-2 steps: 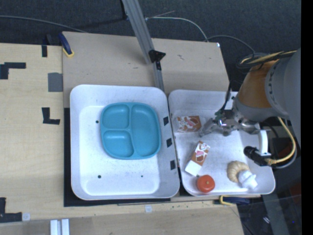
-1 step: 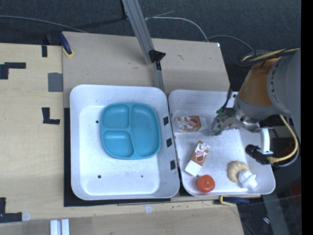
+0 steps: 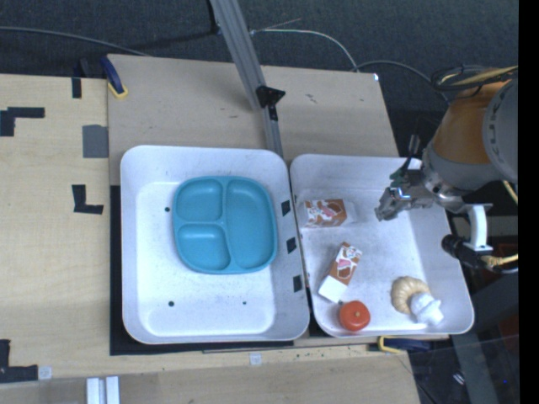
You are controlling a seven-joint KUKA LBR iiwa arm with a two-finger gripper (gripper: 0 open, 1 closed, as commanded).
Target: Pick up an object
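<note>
The right bin [image 3: 370, 175] holds several small items: a brown snack packet [image 3: 325, 212] near its upper left, a small brown and white carton [image 3: 341, 271] in the middle, a red tomato-like ball [image 3: 354, 315] at the front, and a tan croissant with a white piece [image 3: 414, 297] at the front right. My gripper [image 3: 392, 202] hangs over the upper right part of this bin, right of the snack packet and apart from it. Nothing shows between its fingers.
The left bin [image 3: 143, 310] carries a blue three-part plate [image 3: 226, 224]. A grey metal pole [image 3: 244, 49] slants down from the top to the gap between the bins. Cables lie beyond the bench's far edge and at the right.
</note>
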